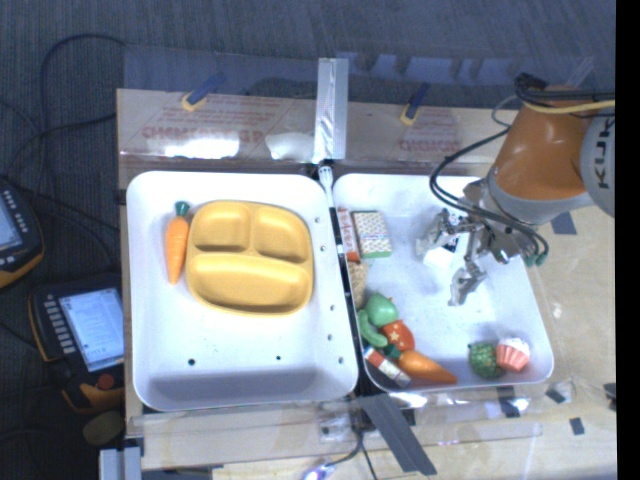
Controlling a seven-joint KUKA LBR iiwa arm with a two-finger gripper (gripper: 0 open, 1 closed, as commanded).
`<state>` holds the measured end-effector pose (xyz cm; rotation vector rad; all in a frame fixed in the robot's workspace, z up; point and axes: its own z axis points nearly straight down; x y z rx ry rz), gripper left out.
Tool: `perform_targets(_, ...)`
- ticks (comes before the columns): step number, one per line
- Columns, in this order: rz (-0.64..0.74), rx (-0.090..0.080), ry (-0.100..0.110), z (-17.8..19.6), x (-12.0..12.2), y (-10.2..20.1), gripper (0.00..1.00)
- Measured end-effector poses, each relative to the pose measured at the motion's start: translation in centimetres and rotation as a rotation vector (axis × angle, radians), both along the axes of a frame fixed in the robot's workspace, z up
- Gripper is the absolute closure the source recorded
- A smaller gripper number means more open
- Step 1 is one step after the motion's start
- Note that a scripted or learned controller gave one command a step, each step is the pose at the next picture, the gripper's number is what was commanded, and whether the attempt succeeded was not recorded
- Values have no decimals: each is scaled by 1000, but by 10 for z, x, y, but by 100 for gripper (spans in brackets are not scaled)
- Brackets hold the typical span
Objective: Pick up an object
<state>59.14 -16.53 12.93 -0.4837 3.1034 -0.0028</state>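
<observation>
- While two shallow white bins sit side by side on the bench, the left bin holds a yellow divided tray with an orange toy carrot lying just beside the tray's left edge.
- From the right, the grey arm with its orange band reaches over the right bin.
- Its gripper hangs over that bin's upper middle, fingers spread apart with nothing between them.
- Near the divider lies a small patterned box.
- Below it, a heap of toy food rests against the bin's front left corner.
- At the front right corner, a green toy touches a pink cupcake.
</observation>
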Motion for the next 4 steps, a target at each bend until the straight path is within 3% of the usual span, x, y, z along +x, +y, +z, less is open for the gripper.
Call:
perform_targets(1,97,-1,-8,-40,6,-58,0)
perform_targets(3,489,-3,-6,-41,36,-56,0)
perform_targets(4,364,-1,-9,-40,26,-46,0)
